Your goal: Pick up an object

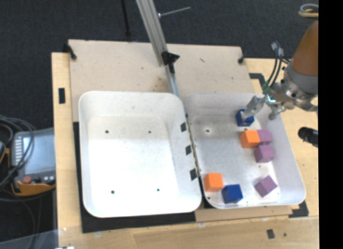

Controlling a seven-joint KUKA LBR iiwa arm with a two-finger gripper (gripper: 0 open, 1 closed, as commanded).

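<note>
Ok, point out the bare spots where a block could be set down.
Left bin: whole floor bare. Right bin: bare left part, between the divider and the orange block. Crowded along its right side, where the gripper hangs over a blue block.

Grey arm [298, 82]; orange band [307, 50]; cables

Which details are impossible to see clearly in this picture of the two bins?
- Grey two-finger gripper: its finger positions are too small and blurred in the camera view.
- Small blue cube beside it: contact is unclear, since the gripper partly covers it.
- Grey arm with orange band: cut off by the right edge.
</note>
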